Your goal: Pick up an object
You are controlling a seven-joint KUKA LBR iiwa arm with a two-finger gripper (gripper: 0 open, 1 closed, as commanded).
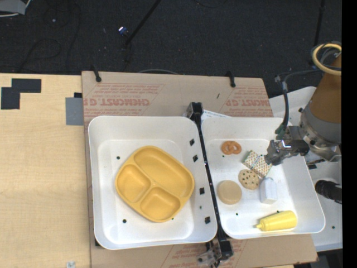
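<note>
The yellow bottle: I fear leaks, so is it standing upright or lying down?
Lying down. The yellow bottle rests on its side on the right bin floor, its length running across the bin.

Arm: the grey KUKA arm with the orange band (pixel 328 96) enters from the right edge, its thick body upright and angled inward.
Wrist: a grey metal wrist section sits below the band, tilted leftward.
Gripper: the dark two-finger gripper (pixel 277 153) points down-left, low over the right bin.
</note>
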